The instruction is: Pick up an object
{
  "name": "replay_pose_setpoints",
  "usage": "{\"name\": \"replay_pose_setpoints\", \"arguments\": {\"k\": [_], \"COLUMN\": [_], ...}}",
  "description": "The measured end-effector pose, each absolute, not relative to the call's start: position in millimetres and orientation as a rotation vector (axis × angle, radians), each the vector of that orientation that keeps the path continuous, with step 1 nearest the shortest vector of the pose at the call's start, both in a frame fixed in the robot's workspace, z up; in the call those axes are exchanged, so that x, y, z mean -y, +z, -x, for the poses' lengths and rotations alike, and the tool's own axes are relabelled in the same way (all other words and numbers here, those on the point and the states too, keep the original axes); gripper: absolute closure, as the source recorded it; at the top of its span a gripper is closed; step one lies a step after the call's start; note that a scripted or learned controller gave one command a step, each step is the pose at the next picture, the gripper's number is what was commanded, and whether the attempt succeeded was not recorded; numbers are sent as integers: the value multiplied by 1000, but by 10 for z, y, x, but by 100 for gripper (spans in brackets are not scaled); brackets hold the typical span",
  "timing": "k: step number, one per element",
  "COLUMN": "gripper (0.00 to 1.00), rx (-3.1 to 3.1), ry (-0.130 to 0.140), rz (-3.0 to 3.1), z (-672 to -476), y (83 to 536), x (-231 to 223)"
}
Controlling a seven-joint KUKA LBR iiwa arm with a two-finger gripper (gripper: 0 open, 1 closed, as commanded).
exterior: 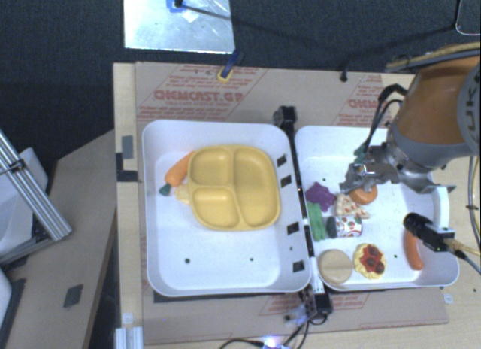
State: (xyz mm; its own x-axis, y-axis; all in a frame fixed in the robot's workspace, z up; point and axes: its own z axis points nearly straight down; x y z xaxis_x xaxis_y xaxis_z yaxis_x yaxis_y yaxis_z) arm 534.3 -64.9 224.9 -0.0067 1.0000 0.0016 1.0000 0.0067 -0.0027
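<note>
Orange piece (363, 195), right of frame centre in the right bin (376, 144), sits just under the claw (361, 178) — whether the jaws are apart or together I cannot tell; the wrist hides them. Crowding is the danger: pizza slice (347, 206) touches it, grapes (320, 194) and can (346, 226) lie near, so a descent slightly off may nudge neighbours or pinch two. Farther left, the yellow plate (229, 187) and carrot (178, 168) stay clear.

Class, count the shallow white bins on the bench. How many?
2. The left bin holds the yellow divided plate; the right bin holds the small toy foods.
</note>
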Motion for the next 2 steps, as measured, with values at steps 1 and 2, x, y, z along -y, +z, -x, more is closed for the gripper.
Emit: {"name": "replay_pose_setpoints", "arguments": {"k": [1,2], "gripper": [100,100], "rx": [2219,2228], "ry": [3,-3], "rz": [2218,2219], "z": [-4853,-5007], "y": [2180,2173], "x": [583,575]}}
